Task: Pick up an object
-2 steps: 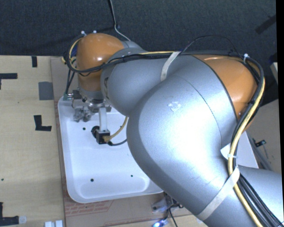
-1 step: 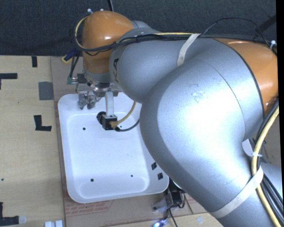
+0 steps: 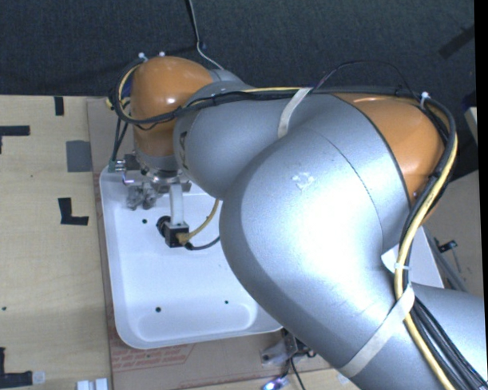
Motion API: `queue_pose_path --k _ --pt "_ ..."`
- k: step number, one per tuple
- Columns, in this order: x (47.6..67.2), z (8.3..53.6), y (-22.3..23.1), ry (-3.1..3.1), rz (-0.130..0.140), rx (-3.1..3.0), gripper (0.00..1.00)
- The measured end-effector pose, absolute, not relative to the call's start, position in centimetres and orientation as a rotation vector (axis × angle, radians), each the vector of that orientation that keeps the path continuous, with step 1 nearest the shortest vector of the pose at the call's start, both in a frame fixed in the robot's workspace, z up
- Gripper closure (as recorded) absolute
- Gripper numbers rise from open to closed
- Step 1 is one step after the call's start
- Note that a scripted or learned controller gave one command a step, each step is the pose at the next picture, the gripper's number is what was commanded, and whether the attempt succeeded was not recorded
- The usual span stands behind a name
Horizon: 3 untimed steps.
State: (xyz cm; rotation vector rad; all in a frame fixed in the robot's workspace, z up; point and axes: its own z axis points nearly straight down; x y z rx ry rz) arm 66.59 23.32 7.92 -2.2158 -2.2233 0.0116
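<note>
Grey and broad, the KUKA arm [image 3: 324, 203] reaches in from 3 o'clock and takes up the frame from 1 to 6 o'clock, closest of all to the lens and covering much of what lies beneath it. Its orange band [image 3: 164, 89] sits at 11 o'clock above the wrist, which points straight down into the 11 o'clock corner of the white bin [image 3: 151, 289]. The pose suggests a pick aimed at that corner, the jaws low over the bin floor. Whether they are spread or pressed together cannot be told, as the wrist hardware is in the way. The place of the object to be picked cannot be told either. The bare floor from 7 to 8 o'clock carries small dark dots [image 3: 158, 309], and the rest lies under the arm. Beneath the bin, at 7 o'clock, a cardboard sheet [image 3: 150, 357] bears red print too small to read. Black tape marks [image 3: 69, 212] dot the pale worktop [image 3: 39, 269] at 9 o'clock and form no letters.
</note>
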Motion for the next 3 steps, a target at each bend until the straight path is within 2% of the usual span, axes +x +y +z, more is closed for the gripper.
queue_pose_path --k 1,2,3 --pt "66.7 15.2 22.5 -2.224 -0.003 -2.220 1.00" --pt "66.6 7.9 23.3 -2.224 0.011 -2.216 1.00" --pt "66.9 15.9 23.4 -2.225 -0.008 -2.220 1.00"
